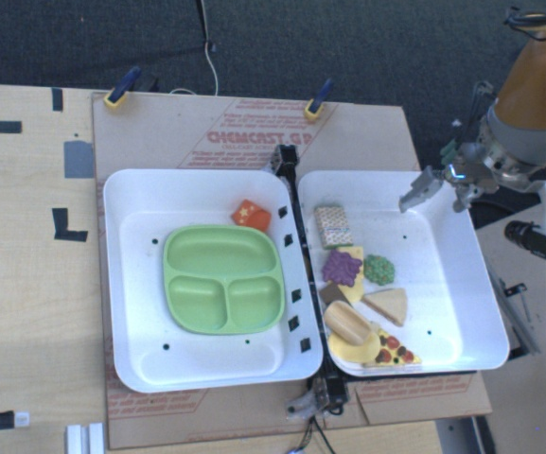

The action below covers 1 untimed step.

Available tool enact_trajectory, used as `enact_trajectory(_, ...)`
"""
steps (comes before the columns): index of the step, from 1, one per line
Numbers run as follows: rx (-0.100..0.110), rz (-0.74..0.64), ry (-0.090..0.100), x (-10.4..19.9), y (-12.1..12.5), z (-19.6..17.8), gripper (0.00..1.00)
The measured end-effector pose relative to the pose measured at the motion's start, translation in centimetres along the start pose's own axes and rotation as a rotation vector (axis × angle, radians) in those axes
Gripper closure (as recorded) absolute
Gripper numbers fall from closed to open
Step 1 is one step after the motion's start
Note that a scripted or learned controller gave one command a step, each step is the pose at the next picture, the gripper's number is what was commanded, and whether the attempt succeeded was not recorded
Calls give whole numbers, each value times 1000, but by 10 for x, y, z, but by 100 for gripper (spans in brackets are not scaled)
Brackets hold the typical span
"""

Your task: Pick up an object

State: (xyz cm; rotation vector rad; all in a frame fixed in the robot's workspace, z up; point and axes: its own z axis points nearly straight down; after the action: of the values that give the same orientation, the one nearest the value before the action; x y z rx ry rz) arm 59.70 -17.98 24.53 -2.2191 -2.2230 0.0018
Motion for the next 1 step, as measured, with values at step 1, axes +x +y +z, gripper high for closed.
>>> enact_trajectory(1,10,-4,5,66,8,101,0)
